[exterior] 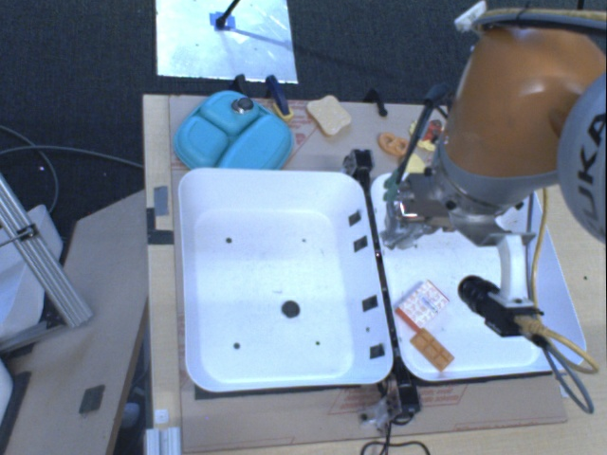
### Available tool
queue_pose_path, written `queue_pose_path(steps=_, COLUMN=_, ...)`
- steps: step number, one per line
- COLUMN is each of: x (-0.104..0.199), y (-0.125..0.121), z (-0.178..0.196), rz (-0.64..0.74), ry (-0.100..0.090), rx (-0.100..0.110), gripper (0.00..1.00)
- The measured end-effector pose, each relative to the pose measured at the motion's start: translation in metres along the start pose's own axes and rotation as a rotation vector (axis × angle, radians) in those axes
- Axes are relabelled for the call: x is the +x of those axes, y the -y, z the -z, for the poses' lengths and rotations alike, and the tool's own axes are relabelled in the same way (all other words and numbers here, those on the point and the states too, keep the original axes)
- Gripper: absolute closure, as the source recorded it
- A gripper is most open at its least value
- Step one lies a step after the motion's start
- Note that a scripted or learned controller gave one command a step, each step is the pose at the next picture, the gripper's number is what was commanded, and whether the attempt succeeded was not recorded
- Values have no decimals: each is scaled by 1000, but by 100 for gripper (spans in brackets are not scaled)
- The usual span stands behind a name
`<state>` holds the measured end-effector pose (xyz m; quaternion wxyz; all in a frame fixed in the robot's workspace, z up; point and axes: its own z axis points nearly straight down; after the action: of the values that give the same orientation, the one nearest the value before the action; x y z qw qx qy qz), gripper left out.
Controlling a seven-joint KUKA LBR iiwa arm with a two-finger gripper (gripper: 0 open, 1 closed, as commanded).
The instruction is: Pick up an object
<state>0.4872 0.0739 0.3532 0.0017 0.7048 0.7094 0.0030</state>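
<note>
My gripper [402, 224] hangs low over the far left part of the right bin [555, 335], close to the divider between the bins. The orange-banded wrist covers most of it from above. In front of the gripper, on the right bin's floor, lie a red-and-white checkered packet [422, 301] and an orange waffle-like cracker [432, 350]. A small dark disc [290, 308] sits alone on the floor of the left bin [209, 254].
Behind the bins lie a blue compartment plate [234, 133], a slice of toast [328, 115] and a small orange item [393, 143]. A shiny metal sheet [225, 25] lies on the dark floor beyond. An aluminium frame [38, 254] stands at the left.
</note>
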Motion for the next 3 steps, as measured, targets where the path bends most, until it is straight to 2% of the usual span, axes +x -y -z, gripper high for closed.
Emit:
queue_pose_path(steps=1, x=26, y=0, z=9, rz=-1, ry=1, rx=3, gripper=100)
queue_pose_path(steps=2, x=12, y=0, z=30, rz=-5, ry=1, rx=3, gripper=100)
queue_pose_path(steps=3, x=12, y=0, z=30, rz=-3, ry=2, rx=4, gripper=0)
